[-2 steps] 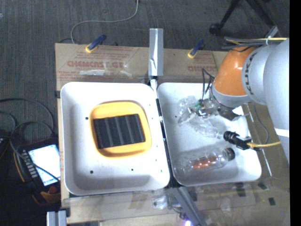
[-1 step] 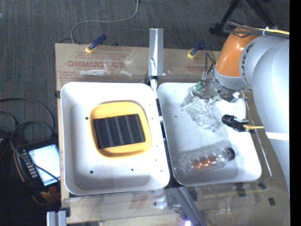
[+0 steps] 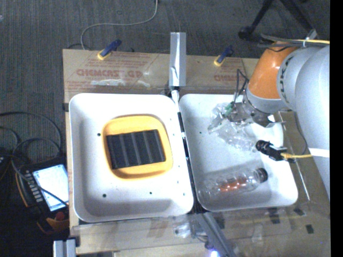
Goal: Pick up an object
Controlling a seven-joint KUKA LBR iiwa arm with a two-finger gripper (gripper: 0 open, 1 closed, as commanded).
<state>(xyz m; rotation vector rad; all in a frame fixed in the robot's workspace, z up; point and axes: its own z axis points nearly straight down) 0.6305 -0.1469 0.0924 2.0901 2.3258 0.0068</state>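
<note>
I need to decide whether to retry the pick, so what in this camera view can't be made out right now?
- End effector: hidden in the camera view under the arm's orange band; open or shut cannot be told.
- Crumpled clear plastic in the right bin: its upper right part runs under the arm, so any contact is hidden.
- Clear bottle: its contents are too blurred to identify.
- Arm: cut off by the right edge.
</note>
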